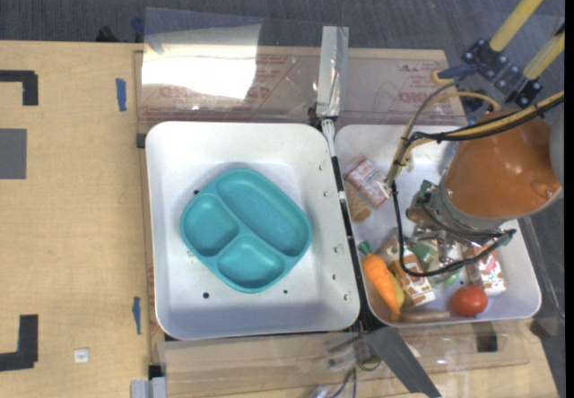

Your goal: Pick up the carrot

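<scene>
Over the right bin [529,298], the arm's orange band [498,174] is hiding the gripper, its state untellable. Nearby, the carrot [382,283] is lying at the bin's near-left, beside a tomato [468,300]. Left bin [170,235] is holding a teal tray [246,228] on the wooden counter [72,208].

Clear sheet [269,82] behind my bins: reddish printed lettering runs along it, too faint and glared for me to read.
Small carton [366,178] in my right bin [529,298]: pink and white print on its face, too small for me to make out.
Packets [489,272] beside the tomato [468,300]: coloured print, blurred, nothing I can read.
Readable words or numbers: none I can make out.
</scene>
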Robot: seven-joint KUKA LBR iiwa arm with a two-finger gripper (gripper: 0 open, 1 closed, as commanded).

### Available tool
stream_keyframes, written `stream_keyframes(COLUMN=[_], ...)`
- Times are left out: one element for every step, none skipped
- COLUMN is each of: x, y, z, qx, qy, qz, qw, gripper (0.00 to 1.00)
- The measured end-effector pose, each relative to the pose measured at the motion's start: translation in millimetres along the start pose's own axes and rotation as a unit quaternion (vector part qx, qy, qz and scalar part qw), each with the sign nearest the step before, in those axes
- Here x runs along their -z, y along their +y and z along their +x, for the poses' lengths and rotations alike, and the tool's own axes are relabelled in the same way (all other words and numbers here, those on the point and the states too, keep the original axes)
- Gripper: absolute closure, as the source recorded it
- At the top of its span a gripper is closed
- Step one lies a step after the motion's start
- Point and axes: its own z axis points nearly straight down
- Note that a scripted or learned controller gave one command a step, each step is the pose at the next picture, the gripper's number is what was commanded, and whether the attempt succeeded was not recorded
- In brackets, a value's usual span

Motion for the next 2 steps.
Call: stream_keyframes(x=[30, -1], y=[11, -104], z=[44, 1], qx=[0.063, -0.067], qy=[0.002, 0.0], qz=[-0.003, -0.002], qw=[0.998, 0.9977], gripper=[0.0, 0.0])
